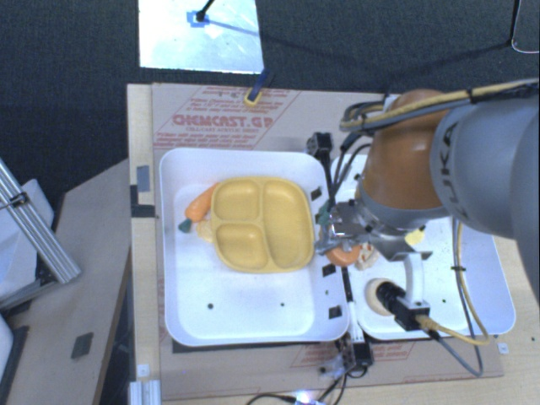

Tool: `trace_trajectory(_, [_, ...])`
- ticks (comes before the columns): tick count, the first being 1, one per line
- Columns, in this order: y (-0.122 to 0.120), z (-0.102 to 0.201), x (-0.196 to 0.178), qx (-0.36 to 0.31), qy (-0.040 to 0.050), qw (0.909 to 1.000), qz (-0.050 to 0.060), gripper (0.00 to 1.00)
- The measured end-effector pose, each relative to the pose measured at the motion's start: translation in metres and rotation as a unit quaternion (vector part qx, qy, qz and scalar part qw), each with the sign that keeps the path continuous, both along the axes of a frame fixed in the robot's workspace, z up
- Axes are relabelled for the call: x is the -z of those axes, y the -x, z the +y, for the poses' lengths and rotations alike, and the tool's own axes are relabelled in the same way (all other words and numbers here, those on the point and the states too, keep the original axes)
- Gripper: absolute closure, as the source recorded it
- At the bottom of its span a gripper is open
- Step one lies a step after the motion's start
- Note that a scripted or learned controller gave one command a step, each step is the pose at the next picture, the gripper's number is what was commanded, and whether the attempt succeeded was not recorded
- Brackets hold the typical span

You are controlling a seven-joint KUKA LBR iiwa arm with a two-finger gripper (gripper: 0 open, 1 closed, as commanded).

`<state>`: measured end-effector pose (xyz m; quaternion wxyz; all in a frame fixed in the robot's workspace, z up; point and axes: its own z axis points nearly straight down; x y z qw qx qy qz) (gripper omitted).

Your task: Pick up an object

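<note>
A yellow divided plate (256, 224) lies in the left bin (245, 315). An orange carrot (199, 203) with a green tip pokes out from under the plate's left edge. My gripper (335, 236) hangs over the divider between the two bins, at the plate's right edge. Just below it, at the right bin's left edge, is a small orange object (341, 256) with a pale piece (366, 256) beside it. I cannot tell whether the gripper touches either one.
The grey and orange arm covers most of the right bin (489, 310). A printed cardboard sheet (224, 118) lies under the bins at the back. A shiny square panel (201, 24) sits beyond the bench.
</note>
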<state>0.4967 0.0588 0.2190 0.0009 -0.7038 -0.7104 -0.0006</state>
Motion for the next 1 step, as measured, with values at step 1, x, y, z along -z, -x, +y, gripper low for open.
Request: trace_trajectory(1, [0.0047, 0.0080, 0.0036, 0.002, 0.0007, 1.0000, -0.001, 1.00])
